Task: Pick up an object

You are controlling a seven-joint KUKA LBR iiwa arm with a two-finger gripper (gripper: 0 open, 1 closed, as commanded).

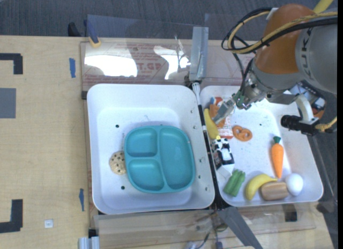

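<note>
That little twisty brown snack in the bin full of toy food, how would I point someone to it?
Start at the right-hand white bin, the one the grey arm reaches over. Near its middle, left of the upright carrot and just below the gripper, lies the pretzel. It is the one flat, looped, orange-brown piece, lying alone on bare white floor.

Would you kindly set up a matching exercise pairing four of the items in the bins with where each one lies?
Things:
1. cookie
2. carrot
3. egg
4. pretzel

Places:
A. near right corner of the right bin
B. left bin, tucked against the teal tray
C. middle of the right bin, below the gripper
D. right side of the right bin, upright above the egg

Pairs: 1-B, 2-D, 3-A, 4-C
</note>
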